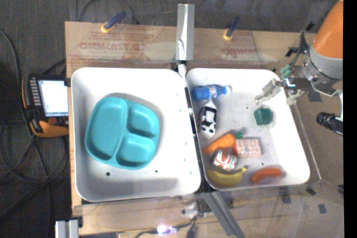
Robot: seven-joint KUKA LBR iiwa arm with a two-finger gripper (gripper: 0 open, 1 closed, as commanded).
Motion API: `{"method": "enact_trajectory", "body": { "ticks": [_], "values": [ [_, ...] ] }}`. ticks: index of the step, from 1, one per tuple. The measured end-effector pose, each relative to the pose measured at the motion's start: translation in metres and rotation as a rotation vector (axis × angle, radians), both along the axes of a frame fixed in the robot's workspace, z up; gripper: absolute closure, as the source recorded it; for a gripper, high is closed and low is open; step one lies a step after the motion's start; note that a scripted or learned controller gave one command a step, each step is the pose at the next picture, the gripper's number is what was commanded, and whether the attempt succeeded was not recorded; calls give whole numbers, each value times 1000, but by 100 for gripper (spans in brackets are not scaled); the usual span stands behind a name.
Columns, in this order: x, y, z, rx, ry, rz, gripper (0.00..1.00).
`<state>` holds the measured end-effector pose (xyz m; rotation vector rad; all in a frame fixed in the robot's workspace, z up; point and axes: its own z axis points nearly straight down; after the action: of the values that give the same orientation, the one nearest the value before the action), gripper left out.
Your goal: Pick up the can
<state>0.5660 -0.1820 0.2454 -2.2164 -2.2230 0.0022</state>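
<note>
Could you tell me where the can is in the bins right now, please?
The can lies in the right bin, near its front, just below the carrot and touching the banana, with the pink box to its right.

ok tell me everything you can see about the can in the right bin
The can is small, red and white, and looks like printed metal. It lies tipped on its side near the front of the right bin. The carrot rests against its upper edge, the banana curves under it, and the red and white box sits just to its right. Its label is too blurred to read.
</note>
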Motion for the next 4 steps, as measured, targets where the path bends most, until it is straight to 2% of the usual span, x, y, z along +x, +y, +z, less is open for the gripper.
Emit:
{"method": "enact_trajectory", "body": {
  "ticks": [1, 2, 3, 4],
  "values": [
    [-49, -2, -141, -7, -17, 400, 0],
    [50, 8, -118, -2, -2, 68, 0],
    [-9, 37, -150, 0, 2, 64, 0],
    [101, -9, -158, -9, 5, 75, 0]
  ]
}}
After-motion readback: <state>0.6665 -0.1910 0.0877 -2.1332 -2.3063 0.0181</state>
